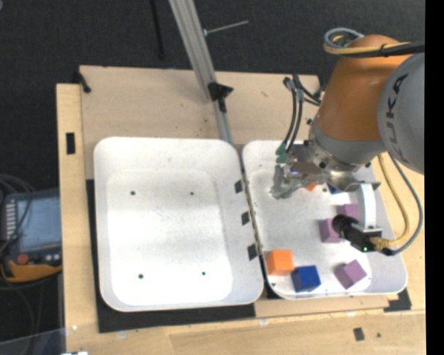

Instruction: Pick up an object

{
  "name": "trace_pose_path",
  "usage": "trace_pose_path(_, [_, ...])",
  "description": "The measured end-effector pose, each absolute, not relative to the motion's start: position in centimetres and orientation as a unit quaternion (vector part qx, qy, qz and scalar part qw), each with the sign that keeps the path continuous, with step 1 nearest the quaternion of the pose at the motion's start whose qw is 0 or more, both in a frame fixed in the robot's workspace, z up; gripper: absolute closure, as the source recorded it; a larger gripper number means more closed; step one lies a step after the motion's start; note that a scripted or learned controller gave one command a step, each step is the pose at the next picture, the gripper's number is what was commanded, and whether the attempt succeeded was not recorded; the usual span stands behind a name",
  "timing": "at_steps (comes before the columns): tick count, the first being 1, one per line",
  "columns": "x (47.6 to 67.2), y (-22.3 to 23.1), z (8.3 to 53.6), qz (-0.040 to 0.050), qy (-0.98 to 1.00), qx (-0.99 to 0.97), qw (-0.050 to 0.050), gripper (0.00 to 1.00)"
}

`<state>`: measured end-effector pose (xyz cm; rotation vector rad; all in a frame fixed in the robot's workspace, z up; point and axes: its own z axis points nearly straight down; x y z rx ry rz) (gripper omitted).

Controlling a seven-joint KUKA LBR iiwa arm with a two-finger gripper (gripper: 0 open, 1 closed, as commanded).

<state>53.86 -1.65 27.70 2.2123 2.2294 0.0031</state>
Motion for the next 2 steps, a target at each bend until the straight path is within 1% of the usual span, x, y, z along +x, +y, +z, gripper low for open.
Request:
trace_pose_path(1, [55.4,3.2,27.5,0.0007,0.709,0.705,0.0,1.0])
trace_pose_path(2, [54.9,8.6,26.2,-0.0005,0.71,0.705,-0.001,1.0])
